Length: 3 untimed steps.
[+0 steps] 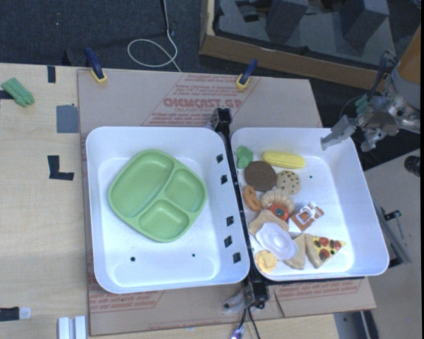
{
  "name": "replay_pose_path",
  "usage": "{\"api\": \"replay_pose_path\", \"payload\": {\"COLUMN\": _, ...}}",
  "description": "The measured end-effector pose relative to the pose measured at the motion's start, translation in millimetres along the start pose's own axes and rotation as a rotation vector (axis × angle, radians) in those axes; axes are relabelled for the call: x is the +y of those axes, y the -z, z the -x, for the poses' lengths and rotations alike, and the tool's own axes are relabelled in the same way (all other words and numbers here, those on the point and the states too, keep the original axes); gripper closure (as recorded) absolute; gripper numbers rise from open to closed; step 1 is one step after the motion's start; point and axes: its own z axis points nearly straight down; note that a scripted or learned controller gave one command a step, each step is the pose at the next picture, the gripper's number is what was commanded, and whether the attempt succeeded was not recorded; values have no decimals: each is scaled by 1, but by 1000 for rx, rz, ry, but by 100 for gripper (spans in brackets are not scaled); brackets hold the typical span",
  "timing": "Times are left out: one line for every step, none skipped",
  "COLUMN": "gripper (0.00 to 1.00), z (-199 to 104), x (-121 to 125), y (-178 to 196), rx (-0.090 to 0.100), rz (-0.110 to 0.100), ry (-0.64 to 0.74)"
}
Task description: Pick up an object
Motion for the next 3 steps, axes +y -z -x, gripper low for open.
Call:
{"api": "replay_pose_path", "payload": {"gripper": 0, "z": -27, "x": -64, "y": -120, "rx": 6, "rz": -15, "ry": -2}}
{"api": "replay_pose_path", "payload": {"gripper": 0, "z": -87, "x": -15, "y": -197, "rx": 0, "rz": -3, "ry": 4}}
{"api": "replay_pose_path", "payload": {"gripper": 0, "z": -93, "x": 33, "y": -192, "rx": 0, "rz": 2, "ry": 1}}
